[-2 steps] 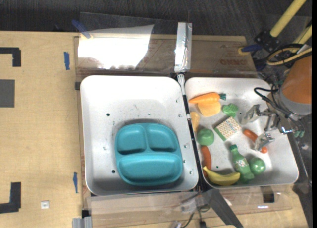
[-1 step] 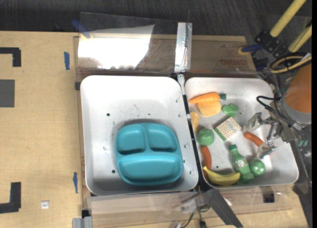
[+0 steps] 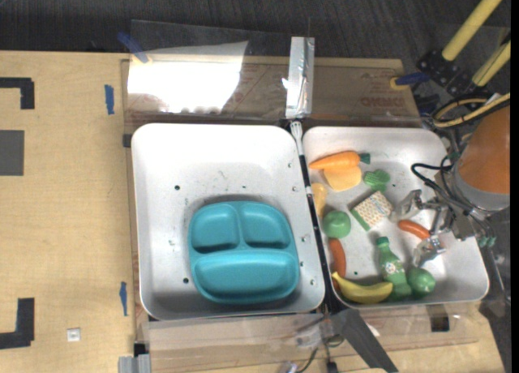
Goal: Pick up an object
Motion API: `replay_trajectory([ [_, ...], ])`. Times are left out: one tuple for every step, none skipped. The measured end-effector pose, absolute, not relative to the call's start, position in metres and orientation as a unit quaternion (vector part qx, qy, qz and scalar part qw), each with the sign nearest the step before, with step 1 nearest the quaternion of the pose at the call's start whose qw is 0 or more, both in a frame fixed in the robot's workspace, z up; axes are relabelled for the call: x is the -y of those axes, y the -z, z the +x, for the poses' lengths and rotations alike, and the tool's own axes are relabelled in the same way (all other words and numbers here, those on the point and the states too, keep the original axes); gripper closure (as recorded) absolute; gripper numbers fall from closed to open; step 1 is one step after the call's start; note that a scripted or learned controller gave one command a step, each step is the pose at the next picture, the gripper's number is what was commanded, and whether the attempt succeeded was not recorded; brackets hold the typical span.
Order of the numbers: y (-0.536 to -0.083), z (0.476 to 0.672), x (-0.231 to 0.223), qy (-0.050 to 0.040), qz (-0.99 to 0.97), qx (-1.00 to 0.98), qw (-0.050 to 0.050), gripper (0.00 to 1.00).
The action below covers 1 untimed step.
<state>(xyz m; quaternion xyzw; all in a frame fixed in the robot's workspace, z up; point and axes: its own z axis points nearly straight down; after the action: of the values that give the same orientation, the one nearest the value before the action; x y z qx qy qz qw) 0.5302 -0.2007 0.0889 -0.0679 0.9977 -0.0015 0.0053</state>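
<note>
My gripper (image 3: 420,224) hangs low over the right side of the right bin (image 3: 466,278), coming in from the right under the orange wrist band. Its two fingers stand apart, one toward the back and one toward the front. A small red-orange piece (image 3: 412,229) lies on the bin floor between them; I cannot tell whether they touch it. Close by lie a green bottle (image 3: 391,262), a green lump (image 3: 422,280) and a speckled square pad (image 3: 371,211).
The right bin also holds a carrot (image 3: 334,160), an orange pepper (image 3: 342,175), a green ball (image 3: 336,223), a red chili (image 3: 338,259) and a banana (image 3: 361,289). A teal divided plate (image 3: 243,250) sits in the left bin (image 3: 162,169). Cables and yellow bars lie at the back right.
</note>
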Motion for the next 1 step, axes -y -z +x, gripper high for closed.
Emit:
replay_trajectory([
  [-0.0898, 0.5073, 0.1725, 0.0022, -0.056, -0.998, 0.011, 0.00],
])
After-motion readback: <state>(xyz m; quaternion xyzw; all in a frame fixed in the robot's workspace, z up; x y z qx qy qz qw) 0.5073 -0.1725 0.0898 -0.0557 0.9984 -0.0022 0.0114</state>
